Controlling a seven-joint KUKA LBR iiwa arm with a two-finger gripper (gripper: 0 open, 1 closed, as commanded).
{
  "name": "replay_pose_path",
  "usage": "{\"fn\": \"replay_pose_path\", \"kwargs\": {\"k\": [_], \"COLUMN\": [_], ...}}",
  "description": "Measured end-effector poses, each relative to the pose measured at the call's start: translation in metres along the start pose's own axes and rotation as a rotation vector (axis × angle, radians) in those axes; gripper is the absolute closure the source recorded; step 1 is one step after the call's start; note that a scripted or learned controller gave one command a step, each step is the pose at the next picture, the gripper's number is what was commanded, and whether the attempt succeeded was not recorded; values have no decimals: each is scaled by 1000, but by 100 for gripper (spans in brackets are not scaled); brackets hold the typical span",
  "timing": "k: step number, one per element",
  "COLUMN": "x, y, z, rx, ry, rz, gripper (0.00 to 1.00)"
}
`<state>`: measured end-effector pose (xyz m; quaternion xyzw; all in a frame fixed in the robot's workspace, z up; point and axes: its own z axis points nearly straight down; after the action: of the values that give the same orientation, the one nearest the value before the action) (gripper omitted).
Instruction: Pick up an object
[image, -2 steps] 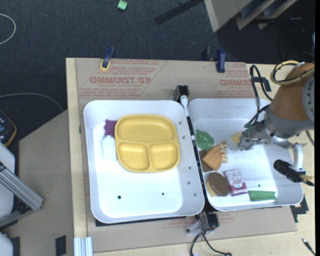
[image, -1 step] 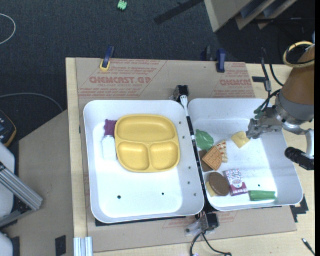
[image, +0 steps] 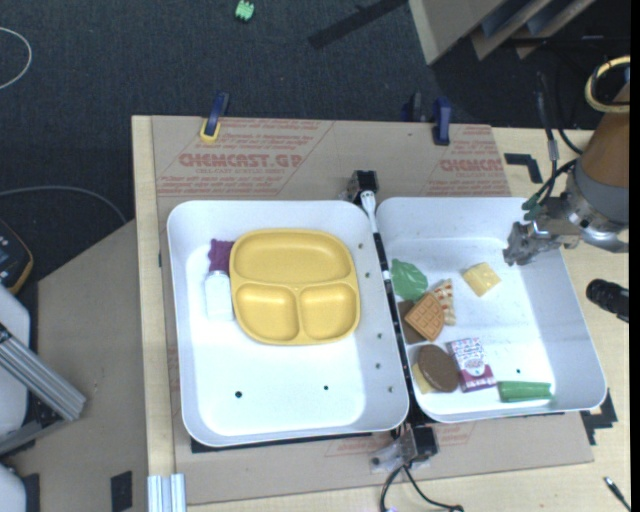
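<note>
From the camera view, the grey arm with its orange band reaches in at the right, wrist bent down so the gripper (image: 520, 245) hangs over the far right part of the right bin (image: 575, 330), near its back wall; whether it is wide or narrow I cannot tell. Nearest it lies a pale yellow block (image: 482, 279), apart from it. Further left sit a green leafy piece (image: 407, 277), a ridged waffle (image: 426, 316), a brown oval disc (image: 436, 367), a glossy packet (image: 471, 362) and a green stick (image: 524, 391). The left bin (image: 200, 400) holds a smooth yellow divided tray (image: 294, 284)
</note>
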<state>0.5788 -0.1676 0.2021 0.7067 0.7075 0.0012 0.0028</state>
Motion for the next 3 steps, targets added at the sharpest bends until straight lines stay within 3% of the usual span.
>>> {"fn": "replay_pose_path", "kwargs": {"k": [1,3], "x": [0,107], "y": [1,-14], "z": [-25,-10], "rx": [0,9], "ry": [0,6], "rz": [0,-4], "gripper": [100,100]}}
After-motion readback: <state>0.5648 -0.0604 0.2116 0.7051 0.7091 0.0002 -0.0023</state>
